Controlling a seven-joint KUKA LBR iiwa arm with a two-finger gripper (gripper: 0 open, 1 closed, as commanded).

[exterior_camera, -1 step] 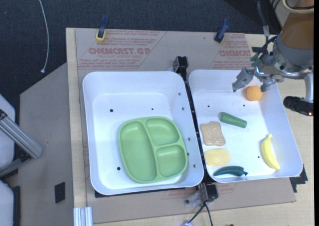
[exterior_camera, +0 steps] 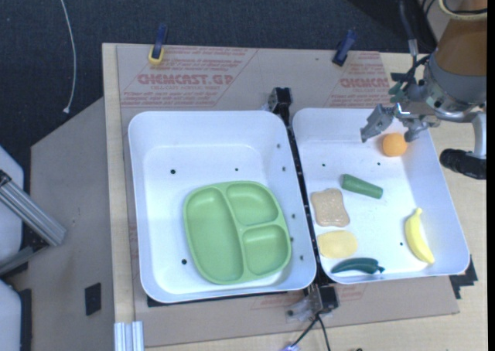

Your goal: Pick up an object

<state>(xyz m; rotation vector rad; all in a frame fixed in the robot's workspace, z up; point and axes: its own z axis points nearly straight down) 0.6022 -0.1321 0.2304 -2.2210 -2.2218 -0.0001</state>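
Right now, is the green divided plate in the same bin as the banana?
No. The green divided plate lies in the left bin, while the banana lies in the right bin.

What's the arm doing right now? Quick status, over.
Gripper open, poised over the orange ball in the right bin, nothing held. Green cylinder nearby, not blocking. Over.

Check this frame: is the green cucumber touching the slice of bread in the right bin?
Apart. The camera view shows a strip of bare white bin floor between the green cucumber and the slice of bread, lower left of it.
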